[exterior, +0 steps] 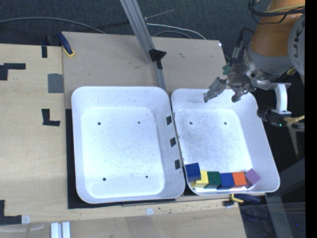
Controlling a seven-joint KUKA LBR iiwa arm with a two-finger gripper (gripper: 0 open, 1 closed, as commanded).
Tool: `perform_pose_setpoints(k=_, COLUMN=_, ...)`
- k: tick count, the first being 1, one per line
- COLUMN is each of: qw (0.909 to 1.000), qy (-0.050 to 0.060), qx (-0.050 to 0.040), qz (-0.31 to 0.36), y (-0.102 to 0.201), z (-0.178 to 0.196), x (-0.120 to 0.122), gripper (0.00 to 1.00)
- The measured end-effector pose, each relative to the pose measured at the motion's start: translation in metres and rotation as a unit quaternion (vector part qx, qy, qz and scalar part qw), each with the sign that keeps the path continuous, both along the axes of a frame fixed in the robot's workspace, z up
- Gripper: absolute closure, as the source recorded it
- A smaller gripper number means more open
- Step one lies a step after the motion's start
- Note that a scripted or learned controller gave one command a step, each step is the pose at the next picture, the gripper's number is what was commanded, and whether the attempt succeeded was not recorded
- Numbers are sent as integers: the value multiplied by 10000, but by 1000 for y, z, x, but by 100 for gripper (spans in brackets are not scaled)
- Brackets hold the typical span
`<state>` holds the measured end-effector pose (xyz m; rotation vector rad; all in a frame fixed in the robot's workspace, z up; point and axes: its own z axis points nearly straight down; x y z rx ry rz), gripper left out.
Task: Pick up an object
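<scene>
The claw (222,94) hangs over the far edge of the right bin (262,148) with its 2 fingers (212,94) spread wide apart and nothing between them. The blocks lie well away from it in a row along that bin's near wall: a blue block (192,171) sitting on a yellow block (200,181), then green (213,178), blue (226,179), orange (239,178) and purple (252,176) (the last tilted against the corner). The left bin (79,133) lies just beside it.

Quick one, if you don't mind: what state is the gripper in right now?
Gripper: open, fingers spread with nothing between them, hovering over the far edge of the right bin, away from the blocks.
</scene>
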<state>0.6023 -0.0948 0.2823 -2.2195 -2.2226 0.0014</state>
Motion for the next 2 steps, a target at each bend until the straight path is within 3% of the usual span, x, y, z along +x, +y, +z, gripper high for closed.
perform_pose_setpoints(k=1, qw=10000, qy=-51, qx=7, qz=31, y=82, z=128, x=54, gripper=0)
perform_pose_setpoints(k=2, qw=10000, qy=-42, qx=14, qz=38, y=172, z=210, x=69, gripper=0)
